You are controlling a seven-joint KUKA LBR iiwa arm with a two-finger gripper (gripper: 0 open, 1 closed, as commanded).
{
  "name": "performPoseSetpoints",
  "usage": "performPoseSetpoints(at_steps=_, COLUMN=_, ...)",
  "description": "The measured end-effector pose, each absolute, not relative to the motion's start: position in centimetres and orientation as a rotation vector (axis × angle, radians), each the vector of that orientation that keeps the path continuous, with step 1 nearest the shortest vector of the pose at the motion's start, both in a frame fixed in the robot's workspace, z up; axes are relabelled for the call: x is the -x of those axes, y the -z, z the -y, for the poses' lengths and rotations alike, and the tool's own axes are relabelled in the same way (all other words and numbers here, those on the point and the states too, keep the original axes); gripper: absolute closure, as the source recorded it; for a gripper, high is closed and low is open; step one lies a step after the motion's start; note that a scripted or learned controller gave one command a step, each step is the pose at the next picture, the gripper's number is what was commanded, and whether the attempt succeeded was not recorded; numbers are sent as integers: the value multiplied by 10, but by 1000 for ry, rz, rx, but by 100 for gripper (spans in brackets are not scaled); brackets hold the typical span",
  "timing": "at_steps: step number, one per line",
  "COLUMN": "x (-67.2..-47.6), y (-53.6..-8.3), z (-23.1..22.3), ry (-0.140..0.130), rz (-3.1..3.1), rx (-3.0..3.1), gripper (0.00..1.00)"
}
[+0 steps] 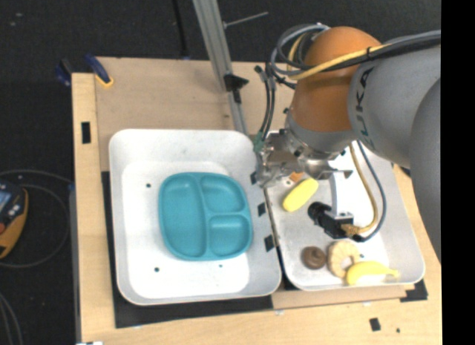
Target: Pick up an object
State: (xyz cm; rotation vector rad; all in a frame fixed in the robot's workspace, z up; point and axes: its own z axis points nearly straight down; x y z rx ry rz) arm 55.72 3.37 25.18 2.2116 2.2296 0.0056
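Currently the wooden counter point(148, 91) carries two white bins, and the grey arm point(334, 91) reaches in from the right, its bulk over the upper part of the right bin point(404, 232). Left bin point(133, 150): one teal divided plate point(204, 214), lying flat near the middle. The claw point(280, 164) sits low at the wall between the bins. It is mostly under the wrist, so whether it is spread or pressed together cannot be told, and nothing can be confirmed in its grip. Likely target: yellow oblong piece point(299, 194), in the right bin just beside the claw, tilted. At the near end of that bin lie a yellow banana-shaped piece point(369, 272), touching a pale round piece point(340, 256), and a small brown round piece point(313, 257) just beside that. Risks, as judged: the claw is close to the dividing wall, so a descent could catch the rim. The rounded yellow piece could roll or squirt aside if closed on off-centre. Hidden: the claw tips, the bin floor under the wrist, and the right bin's far corner. The small pieces are too blurred to identify.
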Motion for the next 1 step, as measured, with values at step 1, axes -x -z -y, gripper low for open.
performPoseSetpoints(at_steps=1, x=-558, y=-254, z=-88, ry=-4, rz=-2230, rx=-2212, gripper=100)
